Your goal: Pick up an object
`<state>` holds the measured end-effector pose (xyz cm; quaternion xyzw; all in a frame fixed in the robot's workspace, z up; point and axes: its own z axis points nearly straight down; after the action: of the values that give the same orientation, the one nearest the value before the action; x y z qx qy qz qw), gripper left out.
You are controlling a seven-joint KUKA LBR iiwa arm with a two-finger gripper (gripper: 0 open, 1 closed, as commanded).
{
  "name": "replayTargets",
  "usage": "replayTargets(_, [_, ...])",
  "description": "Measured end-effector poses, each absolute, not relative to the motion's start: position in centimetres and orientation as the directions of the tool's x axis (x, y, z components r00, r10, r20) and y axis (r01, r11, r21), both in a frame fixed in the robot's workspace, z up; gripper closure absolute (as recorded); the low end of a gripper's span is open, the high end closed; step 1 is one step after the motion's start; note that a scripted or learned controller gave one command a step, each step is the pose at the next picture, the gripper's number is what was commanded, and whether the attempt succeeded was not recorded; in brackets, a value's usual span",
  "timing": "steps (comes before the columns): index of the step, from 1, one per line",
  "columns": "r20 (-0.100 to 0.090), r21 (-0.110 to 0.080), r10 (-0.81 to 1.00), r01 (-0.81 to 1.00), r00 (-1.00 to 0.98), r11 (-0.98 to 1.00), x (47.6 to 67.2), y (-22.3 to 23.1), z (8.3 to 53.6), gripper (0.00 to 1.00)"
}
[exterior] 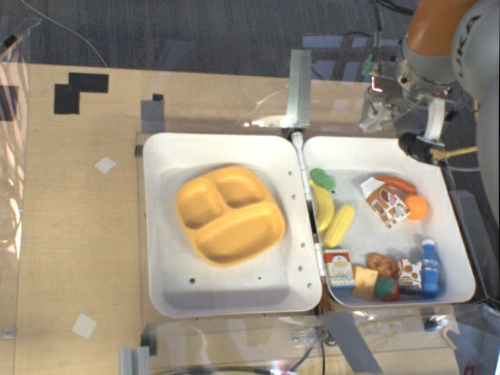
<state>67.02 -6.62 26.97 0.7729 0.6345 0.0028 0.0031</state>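
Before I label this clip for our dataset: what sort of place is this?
Probably a robotics lab picking bench: a grey-and-orange arm reaches over two white bins, one bearing a yellow divided plate, the other toy food such as a corn cob.

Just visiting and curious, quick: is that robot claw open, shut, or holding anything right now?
Gripper: cannot be told; it hangs above the right bin's far edge.
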Motion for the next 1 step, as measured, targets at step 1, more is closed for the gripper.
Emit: replayTargets(1, [0.0,0.006,0.981,0.981,0.195,-0.195,66.98,-6.64,26.84,0.0])
